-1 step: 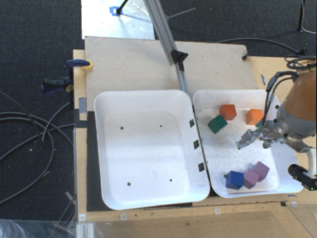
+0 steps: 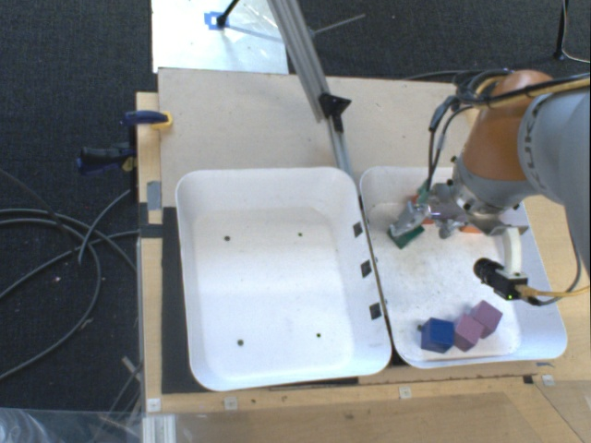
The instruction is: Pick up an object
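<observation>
Work looks about half done; the tool (image 2: 413, 221) is low in the right bin (image 2: 545, 340), with its fingers closed on a green block (image 2: 404, 236); the block sits near the bin floor, so lifting is left; a blue block (image 2: 438, 335) and two purple blocks (image 2: 478, 324) lie nearby; no words can be read.

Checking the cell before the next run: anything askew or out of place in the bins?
Nothing stands out. The right bin holds a blue cube and two purple blocks clustered near its front edge, and a green object lies tilted by the gripper. Both bins sit side by side, undamaged.
</observation>
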Controlling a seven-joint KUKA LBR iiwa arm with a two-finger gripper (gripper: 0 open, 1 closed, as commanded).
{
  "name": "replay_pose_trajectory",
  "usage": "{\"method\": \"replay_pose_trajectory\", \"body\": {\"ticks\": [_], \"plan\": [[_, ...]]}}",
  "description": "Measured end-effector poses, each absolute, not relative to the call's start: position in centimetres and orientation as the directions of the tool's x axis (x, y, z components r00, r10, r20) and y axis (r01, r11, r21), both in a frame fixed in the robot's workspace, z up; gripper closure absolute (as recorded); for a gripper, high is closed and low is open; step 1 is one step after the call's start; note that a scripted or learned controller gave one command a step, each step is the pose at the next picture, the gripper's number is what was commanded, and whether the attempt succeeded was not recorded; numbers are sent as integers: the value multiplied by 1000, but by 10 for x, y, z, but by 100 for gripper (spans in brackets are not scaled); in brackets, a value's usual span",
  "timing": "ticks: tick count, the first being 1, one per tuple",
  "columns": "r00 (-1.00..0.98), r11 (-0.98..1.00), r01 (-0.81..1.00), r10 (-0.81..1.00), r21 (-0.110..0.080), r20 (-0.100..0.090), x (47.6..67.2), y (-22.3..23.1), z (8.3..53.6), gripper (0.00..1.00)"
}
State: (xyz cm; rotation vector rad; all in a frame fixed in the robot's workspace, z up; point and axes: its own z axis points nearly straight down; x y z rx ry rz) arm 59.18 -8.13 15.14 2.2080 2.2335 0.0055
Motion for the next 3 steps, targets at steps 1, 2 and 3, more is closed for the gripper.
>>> {"method": "replay_pose_trajectory", "body": {"ticks": [1, 2, 3], "plan": [[-3, 3, 1000, 1000, 25, -7, 656, -97, 112, 0], [-4, 4, 1000, 1000, 27, -7, 680, -98, 108, 0], [-8, 8, 1000, 1000, 30, -6, 682, -97, 108, 0]]}}
